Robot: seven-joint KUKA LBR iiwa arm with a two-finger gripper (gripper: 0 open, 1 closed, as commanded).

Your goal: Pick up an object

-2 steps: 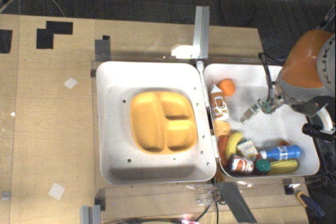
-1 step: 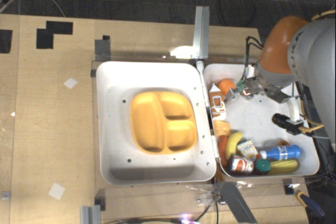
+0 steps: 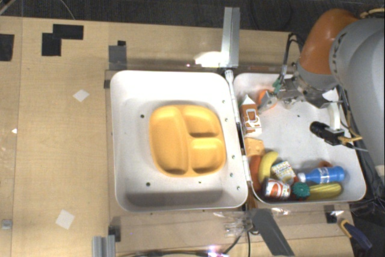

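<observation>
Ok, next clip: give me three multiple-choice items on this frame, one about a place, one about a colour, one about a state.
1. Where does the yellow divided tray lie?
A. in the left bin
B. in the right bin
C. on the bare bench

2. What colour is the bottle near the right bin's lower edge?
A. red
B. blue
C. black

3. How does the banana lie?
A. alone in the middle of the left bin
B. hanging from the hand
C. in the right bin among other items

Answers: 1 A, the tray sits in the middle of the left bin. 2 B, its body is blue with a white label. 3 C, it rests against the clutter at the right bin's lower left.
</observation>
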